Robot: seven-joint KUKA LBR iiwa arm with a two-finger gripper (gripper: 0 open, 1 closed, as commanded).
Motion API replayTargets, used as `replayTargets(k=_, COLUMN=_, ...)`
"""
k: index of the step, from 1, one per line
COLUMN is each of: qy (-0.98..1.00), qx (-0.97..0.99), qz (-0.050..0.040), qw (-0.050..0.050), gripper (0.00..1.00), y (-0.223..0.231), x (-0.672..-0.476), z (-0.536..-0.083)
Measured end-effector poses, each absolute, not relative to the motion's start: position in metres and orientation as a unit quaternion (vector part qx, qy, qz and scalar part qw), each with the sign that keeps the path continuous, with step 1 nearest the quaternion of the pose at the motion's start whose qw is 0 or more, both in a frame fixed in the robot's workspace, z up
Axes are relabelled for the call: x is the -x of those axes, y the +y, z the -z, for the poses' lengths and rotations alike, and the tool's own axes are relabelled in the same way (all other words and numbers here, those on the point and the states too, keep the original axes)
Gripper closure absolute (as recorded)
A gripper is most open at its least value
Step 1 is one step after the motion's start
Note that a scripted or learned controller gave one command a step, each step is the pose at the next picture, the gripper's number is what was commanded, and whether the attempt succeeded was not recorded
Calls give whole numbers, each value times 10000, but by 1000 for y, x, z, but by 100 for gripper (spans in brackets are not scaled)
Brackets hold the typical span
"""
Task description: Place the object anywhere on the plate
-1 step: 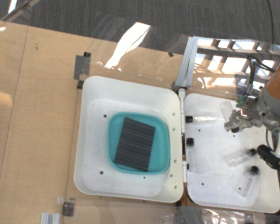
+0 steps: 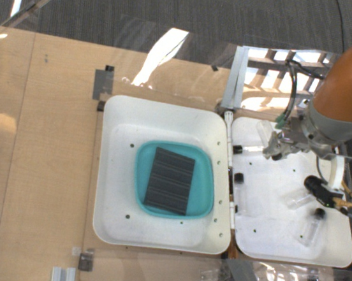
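Note:
A dark grey ribbed rectangular object (image 2: pixel 170 180) lies flat on the teal plate (image 2: pixel 203 201) in the middle of the left bin (image 2: pixel 108 218). The arm's gripper (image 2: pixel 276 150) hangs over the upper part of the right bin (image 2: pixel 341 255), well to the right of the plate and apart from the object. The orange band (image 2: pixel 342 78) and the grey wrist cover most of the gripper from above.
A raised divider (image 2: pixel 230 176) with small black clips separates the two bins. A black fitting with cables (image 2: pixel 320 190) sits over the right bin, beside some faint clear pieces (image 2: pixel 308 232). Metal framing (image 2: pixel 235 80) stands behind the bins.

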State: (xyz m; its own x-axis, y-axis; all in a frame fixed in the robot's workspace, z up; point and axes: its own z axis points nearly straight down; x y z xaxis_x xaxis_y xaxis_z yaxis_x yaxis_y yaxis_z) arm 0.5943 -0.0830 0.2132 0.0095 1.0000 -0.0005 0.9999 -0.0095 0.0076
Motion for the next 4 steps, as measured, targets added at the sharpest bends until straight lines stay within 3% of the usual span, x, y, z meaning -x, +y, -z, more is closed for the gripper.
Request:
replayTargets(k=1, qy=7241, qx=-6897, qz=-11, qw=7, gripper=100, y=-27, x=-545, z=-184)
replayTargets(k=2, qy=8070, qx=-5905, qz=-29, qw=29, gripper=100, y=47, x=-559, z=-222)
replayTargets(k=3, qy=8068, qx=-5908, qz=-29, qw=30, gripper=0, y=46, x=-559, z=-222)
replayTargets(k=4, qy=8332, qx=-5530, qz=-26, qw=44, gripper=0, y=-26, x=-572, z=-252)
